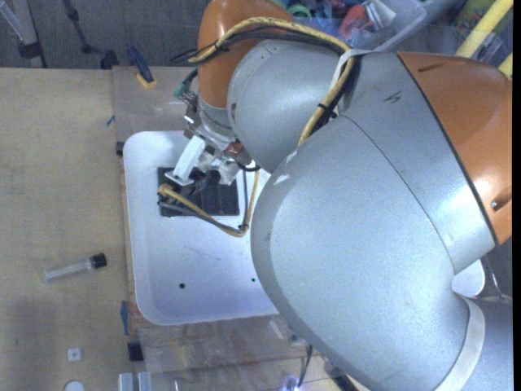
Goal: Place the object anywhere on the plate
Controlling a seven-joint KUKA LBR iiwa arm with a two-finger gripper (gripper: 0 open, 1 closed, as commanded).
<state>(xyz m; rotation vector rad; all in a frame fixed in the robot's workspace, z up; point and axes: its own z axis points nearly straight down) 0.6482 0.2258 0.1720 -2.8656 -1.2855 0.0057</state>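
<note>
My gripper [218,168] hangs low over the far part of the left white bin [163,287], close to its back wall. The big grey and orange arm [366,194] reaches in from the right and covers the right side of this bin and nearly all of the other one. Whatever lies under the arm is hidden from me. Nothing shows as held at the gripper.
A small clear tube with a black cap [75,267] lies on the wooden bench left of the bin. A blue clamp [145,76] sits at the bench's far edge. A clear tub of colourful toys [342,2] stands behind the arm.
</note>
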